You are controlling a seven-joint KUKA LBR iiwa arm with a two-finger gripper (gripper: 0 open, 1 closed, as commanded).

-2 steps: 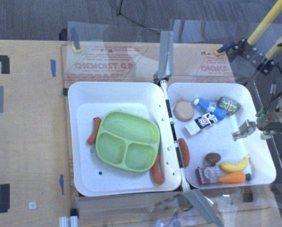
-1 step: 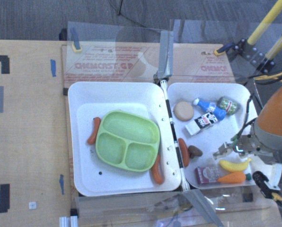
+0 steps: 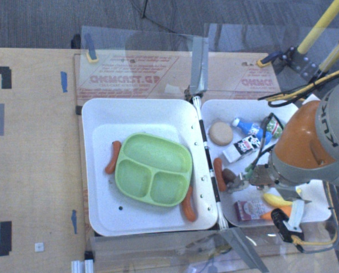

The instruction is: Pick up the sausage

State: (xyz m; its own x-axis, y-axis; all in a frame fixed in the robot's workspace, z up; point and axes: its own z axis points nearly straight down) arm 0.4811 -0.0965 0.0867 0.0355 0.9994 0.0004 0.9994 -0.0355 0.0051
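Looks like we're at the approach step here. The arm [image 3: 311, 144] comes in from the right over the right bin [image 3: 323, 212], and the hand [image 3: 244, 179] sits low near that bin's left wall. We honestly can't tell whether it's clenched or released, since the wrist covers most of it, and nothing we can see says it's grasping anything.

The closest sausage [image 3: 218, 174] lies along the left wall of the right bin, just left of the hand, pointing near-to-far. Our guess is that's the target, and the next move calls for sliding left a bit, lining up across the sausage and dropping onto it. The bin wall right beside it is the awkward part, with little room on that side.

There are more sausages in the left bin [image 3: 98, 209]: one [image 3: 112, 156] just left of the green tray [image 3: 153, 169] and one [image 3: 189, 203] at its near right corner. Clutter in the right bin: a round tan disc [image 3: 220, 133], a blue bottle [image 3: 247, 127], a black-and-white carton [image 3: 246, 144], a banana [image 3: 277, 198] and a reddish packet [image 3: 249, 210] at the near side. None of it sits on the sausage.
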